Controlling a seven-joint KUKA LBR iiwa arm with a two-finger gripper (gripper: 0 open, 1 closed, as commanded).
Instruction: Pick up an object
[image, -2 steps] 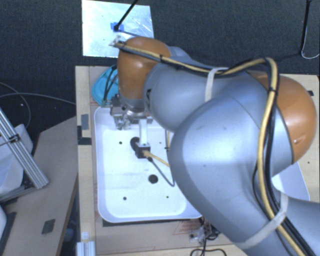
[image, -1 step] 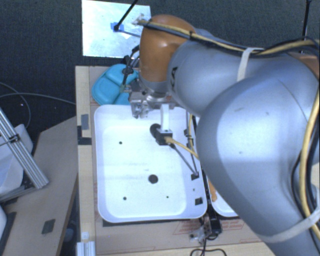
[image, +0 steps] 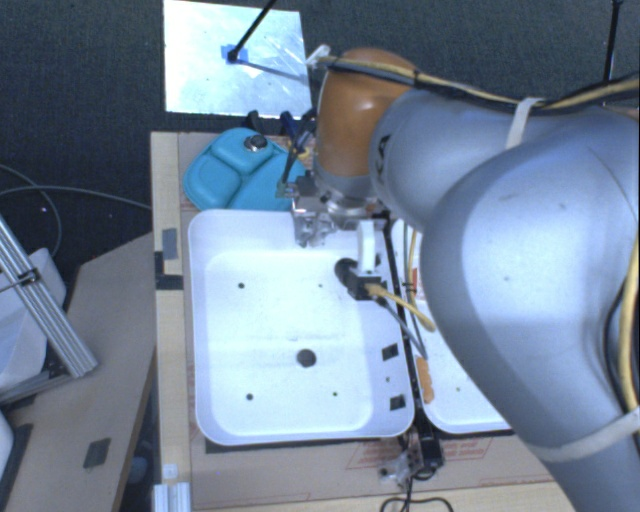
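Right now the claw (image: 313, 232) hangs at the far rim of the left bin (image: 215, 300) — finger spread can't be told, nothing seen in its grip. Blue object (image: 232, 172) lies on the desk (image: 170, 330) just behind that bin — near the claw.

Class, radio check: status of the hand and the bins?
Hand over left bin's far rim, grip unclear. Nothing seen held. Blue object behind bin.

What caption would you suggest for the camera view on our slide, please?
KUKA arm's gripper poised at the far edge of the left white bin, beside a blue container.
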